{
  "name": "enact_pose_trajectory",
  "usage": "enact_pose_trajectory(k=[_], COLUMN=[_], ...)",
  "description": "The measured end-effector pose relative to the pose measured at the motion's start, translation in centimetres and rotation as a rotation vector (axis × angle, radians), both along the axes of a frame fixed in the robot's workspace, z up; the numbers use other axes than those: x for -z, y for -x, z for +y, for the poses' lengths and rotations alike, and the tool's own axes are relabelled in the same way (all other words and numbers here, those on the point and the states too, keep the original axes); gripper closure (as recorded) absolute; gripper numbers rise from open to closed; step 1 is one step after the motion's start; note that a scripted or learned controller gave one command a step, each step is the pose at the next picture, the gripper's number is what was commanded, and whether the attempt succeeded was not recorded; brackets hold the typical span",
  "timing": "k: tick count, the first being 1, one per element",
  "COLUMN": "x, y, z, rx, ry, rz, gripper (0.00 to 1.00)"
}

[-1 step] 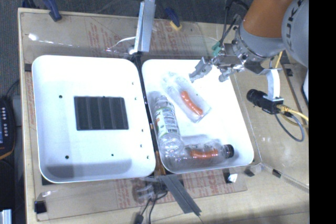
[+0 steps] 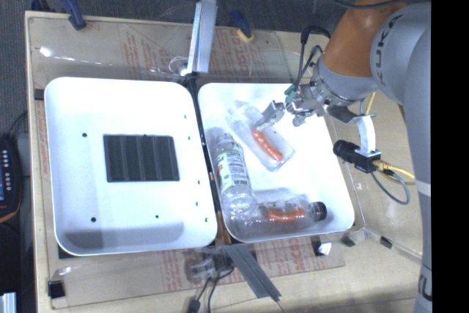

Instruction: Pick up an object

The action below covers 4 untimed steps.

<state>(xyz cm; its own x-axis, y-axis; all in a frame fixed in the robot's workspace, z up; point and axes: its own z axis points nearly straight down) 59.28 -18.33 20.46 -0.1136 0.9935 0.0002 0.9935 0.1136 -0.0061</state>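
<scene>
The hand (image 2: 282,112) hangs low in the right bin (image 2: 333,172), spread, its fingers apparently straddling the top of a clear bag (image 2: 265,139) holding something orange, positioned for a grab. Two bottles (image 2: 233,171) lie nearby.

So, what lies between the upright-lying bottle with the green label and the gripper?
In the camera view, a clear bottle with an orange part inside lies aslant between the green-labelled bottle and the gripper, inside the right bin.

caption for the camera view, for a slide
Gripper over the right bin, beside a clear bottle; two more bottles lie below.
</scene>
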Motion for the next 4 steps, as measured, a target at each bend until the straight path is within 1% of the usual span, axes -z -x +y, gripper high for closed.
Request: enact_pose_trajectory(k=[1, 2, 3, 4], x=[10.2, 9.2, 10.0, 2.2], y=[1.9, 2.0, -2.4, -5.0], z=[-2.5, -2.5, -1.7, 1.5], rx=[0.09, 0.086, 0.198, 0.089], ry=[0.0, 0.0, 0.002, 0.0], rz=[-0.005, -0.001, 0.105, 0.016], gripper=[0.0, 1.0, 1.0, 1.0])
